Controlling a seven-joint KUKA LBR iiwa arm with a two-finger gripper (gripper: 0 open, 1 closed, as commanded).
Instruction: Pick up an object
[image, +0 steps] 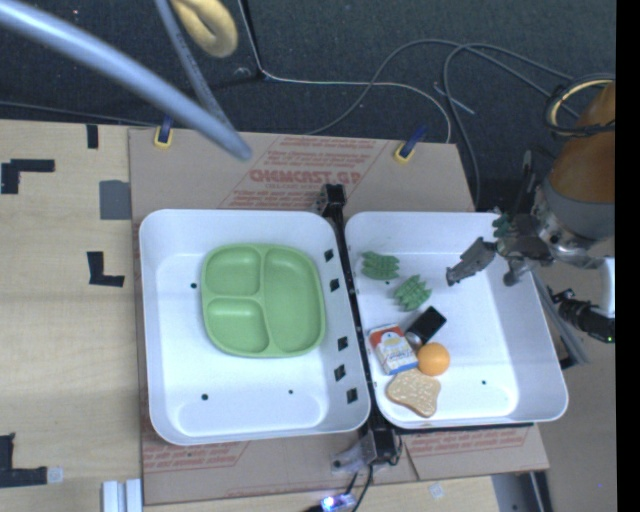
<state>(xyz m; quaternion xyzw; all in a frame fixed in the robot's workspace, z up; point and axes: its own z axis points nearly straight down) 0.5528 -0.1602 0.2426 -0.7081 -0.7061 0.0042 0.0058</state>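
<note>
The right bin (500, 400) holds several small objects. Two green leafy pieces (380, 265) (412, 292) lie near its left wall. Below them are a black block (427, 324), a red and white packet (394, 350), an orange ball (433, 358) and a tan bread slice (413, 393). My gripper (490, 268) hangs over the upper right part of this bin, to the right of the green pieces. Its fingers stand spread and open, and I see nothing between them.
A green divided plate (264, 300) lies in the left bin (170, 400). A black hinge strip (345, 300) runs between the two bins. Cables (400, 70) trail across the dark floor behind the bench.
</note>
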